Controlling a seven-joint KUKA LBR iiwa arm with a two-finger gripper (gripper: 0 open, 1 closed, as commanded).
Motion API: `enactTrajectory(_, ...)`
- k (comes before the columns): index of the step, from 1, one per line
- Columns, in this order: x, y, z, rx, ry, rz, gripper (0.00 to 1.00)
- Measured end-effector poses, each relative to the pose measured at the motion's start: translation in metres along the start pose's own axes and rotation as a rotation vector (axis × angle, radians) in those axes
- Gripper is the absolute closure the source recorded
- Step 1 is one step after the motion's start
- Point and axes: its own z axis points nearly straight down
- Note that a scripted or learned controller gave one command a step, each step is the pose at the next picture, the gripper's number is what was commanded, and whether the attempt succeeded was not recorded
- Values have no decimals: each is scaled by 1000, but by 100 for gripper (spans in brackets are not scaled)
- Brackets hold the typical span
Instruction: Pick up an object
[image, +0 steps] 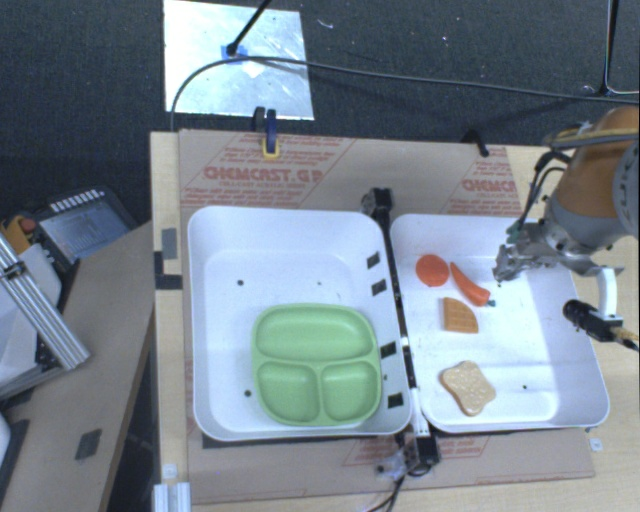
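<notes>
A: What writing can be read on the bench?

B: The brown cardboard sheet (330, 160) under both bins carries red print. Above the left bin (215, 330) it reads roughly "CHEMCAST GP", and the same red lettering starts again above the right bin (580, 400), though there it is cut off and partly hidden. A yellow clamp (270, 140) grips the sheet's far edge near the first word. No other label is sharp enough to read.

A: And where are the things to pick?

B: All four lie in the right bin. A round orange-red piece (432, 270) sits near the bin's far left part, with a slim orange carrot (470, 284) just beside it, slanting down to the right. Below the carrot is an orange-brown wedge (459, 316), and nearer the front rim a tan slice of bread (468, 387). The left bin holds a green divided tray (315, 362) with one long compartment and two smaller ones.

A: What about the arm?

B: The grey arm with its orange band (590, 180) reaches in from the right. Its gripper (503, 268) points down over the right bin, close to the carrot's right end. Nothing shows between its fingers, and whether they stand wide or narrow cannot be told from this slant.

A: Anything else around?

B: A shiny metal plate (240, 60) lies on the dark floor behind the bench, and a device with a screen (85, 225) sits on the table to the left.
</notes>
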Motion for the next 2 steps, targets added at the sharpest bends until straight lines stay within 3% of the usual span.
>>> enactTrajectory(2, 4, -3, -113, -3, 0, -2, 100)
